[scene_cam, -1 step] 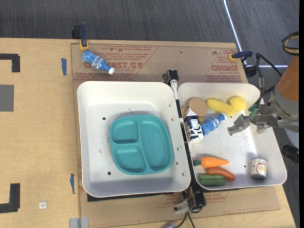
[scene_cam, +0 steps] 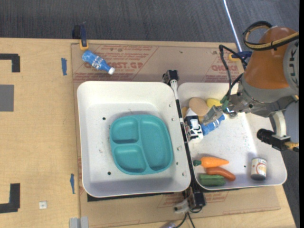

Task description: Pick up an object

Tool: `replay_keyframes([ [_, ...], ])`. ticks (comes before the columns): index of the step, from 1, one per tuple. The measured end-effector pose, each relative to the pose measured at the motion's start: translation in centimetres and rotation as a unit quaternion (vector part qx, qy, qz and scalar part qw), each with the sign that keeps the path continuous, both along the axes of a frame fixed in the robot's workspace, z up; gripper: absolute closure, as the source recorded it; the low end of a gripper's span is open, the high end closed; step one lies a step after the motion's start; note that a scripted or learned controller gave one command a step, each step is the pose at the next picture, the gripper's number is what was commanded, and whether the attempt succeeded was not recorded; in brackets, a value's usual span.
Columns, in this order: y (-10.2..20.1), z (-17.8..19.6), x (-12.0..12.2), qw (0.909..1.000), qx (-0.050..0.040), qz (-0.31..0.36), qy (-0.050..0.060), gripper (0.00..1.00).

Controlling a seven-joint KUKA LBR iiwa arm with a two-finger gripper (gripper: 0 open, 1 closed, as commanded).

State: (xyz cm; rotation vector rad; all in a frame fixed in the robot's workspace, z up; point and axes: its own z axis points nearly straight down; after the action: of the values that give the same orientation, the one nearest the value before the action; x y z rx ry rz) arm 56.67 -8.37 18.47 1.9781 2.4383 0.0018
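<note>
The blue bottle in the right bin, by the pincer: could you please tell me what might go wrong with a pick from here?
1. The blue bottle lies tilted among a tan rounded item, a yellow item and a black-and-white object; the pincer may catch or push a neighbour instead.
2. This cluster sits close to the right bin's left wall, so a nudged item could wedge against the rim.
3. The bottle is rounded and may slip out.

A small blue-labelled plastic bottle lies tilted in the right bin, near its left wall.
</note>
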Motion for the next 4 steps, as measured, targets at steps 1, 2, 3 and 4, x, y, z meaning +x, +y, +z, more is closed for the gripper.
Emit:
replay_keyframes([
  [1,4.4,0.0,4.0,0.9991,0.0,0.042,0.0,0.0],
  [2,-1.4,-4.3,3.0,0.9997,0.0002,-0.025,0.002,0.0],
  [3,-1.5,-7.4,3.5,1.0,-0.0009,-0.003,-0.001,0.0],
  [4,-2.0,-9.7,2.1,0.9999,-0.0032,-0.01,-0.004,0.0],
])
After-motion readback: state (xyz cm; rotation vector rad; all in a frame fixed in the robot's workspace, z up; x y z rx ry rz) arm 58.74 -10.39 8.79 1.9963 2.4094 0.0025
